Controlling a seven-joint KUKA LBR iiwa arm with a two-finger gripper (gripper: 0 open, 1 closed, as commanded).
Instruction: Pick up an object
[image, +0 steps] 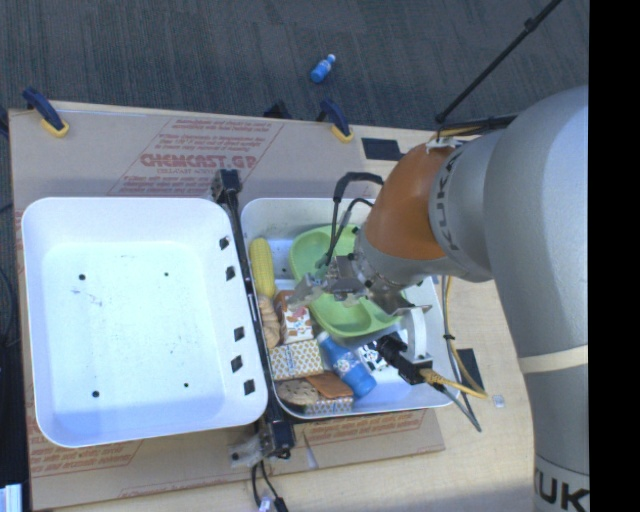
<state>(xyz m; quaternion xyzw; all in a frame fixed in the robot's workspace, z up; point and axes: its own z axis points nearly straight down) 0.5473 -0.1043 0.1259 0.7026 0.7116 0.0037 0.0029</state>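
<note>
The right bin (283, 212) holds a heap of objects. A yellow corn cob (262, 266) lies along its left wall. A light green bowl (347, 316) sits in the middle, with a second green piece (312, 250) behind it. A blue bottle (351, 376) lies near the front, beside a patterned box (296, 358) and a small red and white carton (296, 321). My gripper (338, 281) hangs low over the green bowl's far rim, under the orange wrist band (410, 215), and the arm hides much of the bin's right side.
The left white bin (120, 320) lies alongside, joined by a black divider (240, 290). Both rest on a cardboard sheet (190, 150) held by blue and yellow clamps (45, 112). A small blue object (322, 68) lies on the dark floor beyond.
</note>
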